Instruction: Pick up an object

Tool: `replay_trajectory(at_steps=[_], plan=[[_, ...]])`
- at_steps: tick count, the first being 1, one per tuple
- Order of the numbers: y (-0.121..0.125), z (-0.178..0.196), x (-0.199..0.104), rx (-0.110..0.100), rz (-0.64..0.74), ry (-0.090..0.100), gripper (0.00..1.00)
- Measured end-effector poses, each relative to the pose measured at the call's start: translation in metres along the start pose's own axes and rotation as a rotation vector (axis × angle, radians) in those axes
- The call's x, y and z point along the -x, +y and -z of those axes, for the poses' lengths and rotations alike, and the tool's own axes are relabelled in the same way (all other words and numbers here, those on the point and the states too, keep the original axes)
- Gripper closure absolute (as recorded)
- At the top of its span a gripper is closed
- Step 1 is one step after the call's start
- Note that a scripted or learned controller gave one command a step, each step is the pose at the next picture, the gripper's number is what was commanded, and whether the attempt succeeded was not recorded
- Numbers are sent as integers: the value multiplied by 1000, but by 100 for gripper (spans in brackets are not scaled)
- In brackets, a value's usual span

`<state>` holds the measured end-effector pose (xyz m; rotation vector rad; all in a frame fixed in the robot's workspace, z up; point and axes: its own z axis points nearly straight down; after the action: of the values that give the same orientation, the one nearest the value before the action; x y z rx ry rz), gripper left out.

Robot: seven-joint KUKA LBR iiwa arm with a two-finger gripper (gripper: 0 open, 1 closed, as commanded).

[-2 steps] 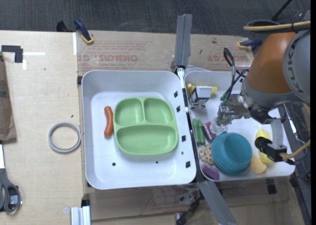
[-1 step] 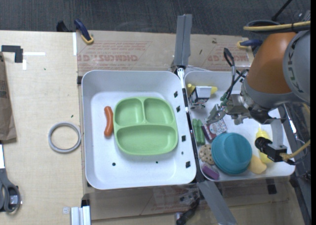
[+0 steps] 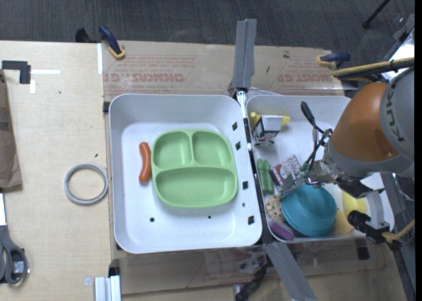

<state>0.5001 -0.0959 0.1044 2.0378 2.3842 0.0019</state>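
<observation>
There are two white bins: the left bin [image 3: 125, 181] and the right bin [image 3: 290, 105]. In the left bin there is one green tray [image 3: 194, 167] with three parts, and one orange hot dog [image 3: 144, 162] just left of the tray. Right of the tray, in the right bin, there is one blue bowl [image 3: 310, 210], one small box [image 3: 267, 126], one green stick [image 3: 264, 175], and some more small things too crowded to count.
</observation>
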Motion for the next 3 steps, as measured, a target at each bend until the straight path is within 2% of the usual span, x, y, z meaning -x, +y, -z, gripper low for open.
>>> replay_trajectory(at_steps=[1,2,3], plan=[[2,10,1,6,-3,-2,100],[31,36,18,-7,-106,2,100],[31,36,18,-7,-106,2,0]])
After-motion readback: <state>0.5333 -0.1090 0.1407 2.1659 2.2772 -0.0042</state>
